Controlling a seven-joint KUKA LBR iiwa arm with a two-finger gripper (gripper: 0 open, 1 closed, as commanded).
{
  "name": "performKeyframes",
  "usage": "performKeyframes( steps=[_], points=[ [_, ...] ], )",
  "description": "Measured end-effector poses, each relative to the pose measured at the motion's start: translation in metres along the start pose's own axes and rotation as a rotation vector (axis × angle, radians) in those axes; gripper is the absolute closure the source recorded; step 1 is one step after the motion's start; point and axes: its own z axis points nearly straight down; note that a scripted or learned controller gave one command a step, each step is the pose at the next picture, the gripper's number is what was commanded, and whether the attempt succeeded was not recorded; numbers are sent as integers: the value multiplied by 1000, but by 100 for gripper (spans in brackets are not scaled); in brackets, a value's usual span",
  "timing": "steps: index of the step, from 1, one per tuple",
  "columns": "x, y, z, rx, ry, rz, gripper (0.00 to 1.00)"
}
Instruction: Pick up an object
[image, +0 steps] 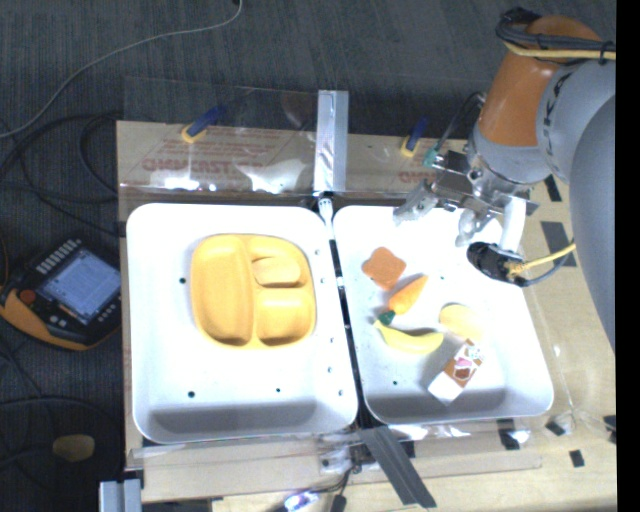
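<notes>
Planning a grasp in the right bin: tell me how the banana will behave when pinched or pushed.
The banana looks like a smooth, glossy toy, so it may slip between fingers. Its curved shape probably makes it pivot or rock when pushed rather than slide straight. It lies against the carrot, so a nudge would likely move both.

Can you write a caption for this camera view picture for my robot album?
Robot tool hovers over the right bin of toy food, near a carrot and banana.

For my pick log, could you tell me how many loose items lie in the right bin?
5, clustered mid-bin: orange square, carrot, banana, yellow round piece, small carton nearest the front.
</notes>
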Motion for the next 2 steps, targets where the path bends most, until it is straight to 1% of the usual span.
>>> performKeyframes(
  steps=[1, 2],
  points=[
    [-22, 13, 160, -2, 2, -164, 0],
    [-22, 14, 150, -2, 2, -165, 100]
  ],
)
